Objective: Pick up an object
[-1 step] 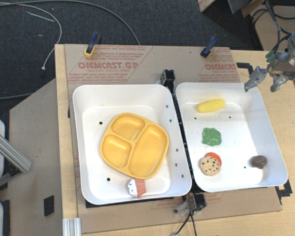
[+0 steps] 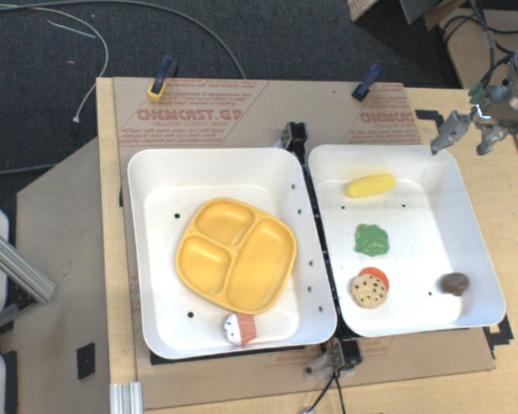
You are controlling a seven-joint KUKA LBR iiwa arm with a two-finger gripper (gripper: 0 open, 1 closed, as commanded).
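Gripper: you'll find the gripper [image 2: 468, 133] at the upper right of the frame, above the far right corner of the right bin [image 2: 475, 231].
Fingers: spread apart, grasping nothing.
Right bin: a yellow corn cob [image 2: 370, 185] near its top, a green leafy piece [image 2: 371, 240] at centre, a cookie [image 2: 369, 291] just below it, a brown lump [image 2: 453, 284] at lower right.
Left bin [image 2: 155, 231]: a yellow divided plate [image 2: 236, 254], with a small white and pink item [image 2: 239, 329] at the plate's lower edge.
Table [image 2: 121, 231]: cardboard-covered, held by two blue clamps [image 2: 162, 76].

A cardboard sheet [image 2: 242, 110] is laid on the counter [image 2: 60, 222] and held by two blue clamps [image 2: 162, 76]. Cables [image 2: 86, 24] are seen on the dark floor [image 2: 268, 24].
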